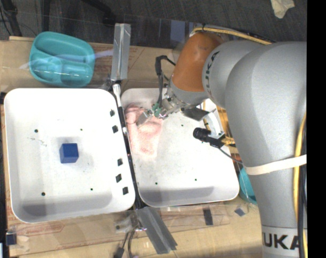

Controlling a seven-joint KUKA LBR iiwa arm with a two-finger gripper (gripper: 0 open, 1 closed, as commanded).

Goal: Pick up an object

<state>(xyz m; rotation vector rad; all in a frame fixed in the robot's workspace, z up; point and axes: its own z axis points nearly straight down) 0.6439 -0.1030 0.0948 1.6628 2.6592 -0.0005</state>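
Note:
A pale pink soft object (pixel 145 135) lies in the right bin (pixel 189 181), near its far left corner. My gripper (pixel 156 110) is low over the upper end of this pink object, at or very near its surface. The wrist with its orange band (pixel 194 58) leans in from the right above it. In the left bin (pixel 23 122) a small blue cube (pixel 69 152) sits alone, left of the middle. The bulky grey arm (pixel 265 117) hides the right bin's right side.
A teal plastic container (pixel 60 58) rests on the bench behind the left bin. A metal strip (pixel 121 42) stands at the far end of the divider between the bins. A black cable connector (pixel 201 134) hangs over the right bin.

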